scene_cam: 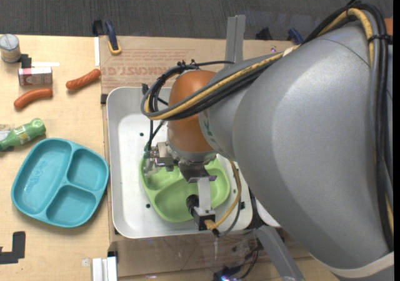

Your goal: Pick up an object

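From above, the tabletop is pale wood-coloured board, with dark grey floor or carpet along the top of the view. A strip of brown cardboard lies across the back edge of the tabletop, held by a dark clamp at its left corner. Reddish print runs along the cardboard, but it reads upside down and the cable hides part of it, so the words cannot be made out.

A white bin sits in the middle of the view. In it lies a green divided plate, toward the bin's right and front. The arm fills the right side, grey, with its orange band over the bin and black and yellow cables looping round it. The tool hangs low over the plate's left rim; whether it is apart or together cannot be told, since the wrist hides it.

Left of the bin, on the bare tabletop, lies a teal divided tray. Behind it are a green bottle on its side, two sausages, a small box with a dark red face and a white label too small to read, and a round can at the far left corner.
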### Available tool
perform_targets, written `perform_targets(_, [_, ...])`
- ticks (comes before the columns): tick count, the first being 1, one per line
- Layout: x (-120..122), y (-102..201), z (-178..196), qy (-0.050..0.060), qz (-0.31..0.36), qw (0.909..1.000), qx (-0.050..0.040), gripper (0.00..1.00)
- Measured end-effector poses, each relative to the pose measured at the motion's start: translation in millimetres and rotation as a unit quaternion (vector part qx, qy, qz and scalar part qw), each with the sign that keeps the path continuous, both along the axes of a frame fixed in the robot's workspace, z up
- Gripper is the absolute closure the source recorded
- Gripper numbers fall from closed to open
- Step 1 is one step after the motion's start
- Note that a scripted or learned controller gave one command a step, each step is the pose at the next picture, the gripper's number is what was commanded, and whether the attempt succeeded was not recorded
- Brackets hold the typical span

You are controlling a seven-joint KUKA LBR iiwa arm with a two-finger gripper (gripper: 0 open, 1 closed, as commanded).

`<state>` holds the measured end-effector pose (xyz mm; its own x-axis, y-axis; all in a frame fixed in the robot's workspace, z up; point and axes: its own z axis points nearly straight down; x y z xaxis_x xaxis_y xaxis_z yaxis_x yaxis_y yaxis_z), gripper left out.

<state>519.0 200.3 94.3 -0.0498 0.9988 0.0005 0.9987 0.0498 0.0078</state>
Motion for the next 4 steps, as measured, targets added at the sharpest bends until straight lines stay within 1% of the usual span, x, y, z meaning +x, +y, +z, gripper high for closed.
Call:
perform_targets(1, [-41.3,-114.1,96.5,0.005,0.022,0.9997,-0.0016,0.0])
perform_targets(2, [20.7,-49.6,-2.5,0.004,-0.032,0.9995,-0.0009,0.0])
perform_targets(3, [23.4,-47.5,11.0,0.001,-0.032,0.9995,0.0026,1.0])
perform_targets(4, [-17.6,27.9,54.4,0.006,-0.075,0.9971,-0.0016,1.0])
